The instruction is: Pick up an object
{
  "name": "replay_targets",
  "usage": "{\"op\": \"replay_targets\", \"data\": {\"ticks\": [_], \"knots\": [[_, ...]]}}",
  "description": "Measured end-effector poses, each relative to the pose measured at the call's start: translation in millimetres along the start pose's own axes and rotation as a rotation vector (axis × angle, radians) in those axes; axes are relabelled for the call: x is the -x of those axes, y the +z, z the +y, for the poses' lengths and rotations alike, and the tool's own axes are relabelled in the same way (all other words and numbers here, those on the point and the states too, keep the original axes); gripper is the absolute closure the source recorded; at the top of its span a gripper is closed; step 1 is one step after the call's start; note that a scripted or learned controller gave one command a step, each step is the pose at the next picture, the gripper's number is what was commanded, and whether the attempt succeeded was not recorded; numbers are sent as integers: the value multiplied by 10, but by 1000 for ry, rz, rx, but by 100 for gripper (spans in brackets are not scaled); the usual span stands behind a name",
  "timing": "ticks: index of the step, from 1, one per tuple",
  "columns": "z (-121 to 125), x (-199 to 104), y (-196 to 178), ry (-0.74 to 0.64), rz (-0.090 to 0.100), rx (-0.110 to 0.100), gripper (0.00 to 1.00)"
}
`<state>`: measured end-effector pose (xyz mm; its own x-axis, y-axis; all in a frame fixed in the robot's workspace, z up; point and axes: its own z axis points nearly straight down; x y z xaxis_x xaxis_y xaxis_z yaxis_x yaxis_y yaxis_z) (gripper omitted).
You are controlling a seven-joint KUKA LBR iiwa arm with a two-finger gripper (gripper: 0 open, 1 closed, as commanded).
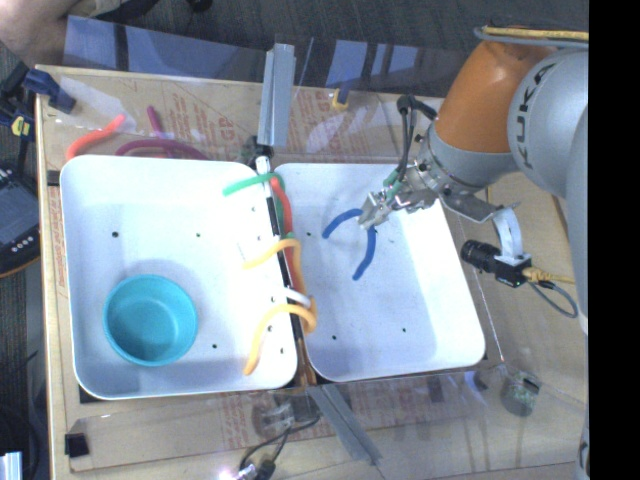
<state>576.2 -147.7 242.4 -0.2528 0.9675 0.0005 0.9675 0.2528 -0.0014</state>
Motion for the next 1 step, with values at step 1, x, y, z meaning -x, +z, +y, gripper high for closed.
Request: {"op": "replay_targets", "data": {"ticks": [1], "knots": [[114, 524, 1073, -139, 1, -1, 100]]}}
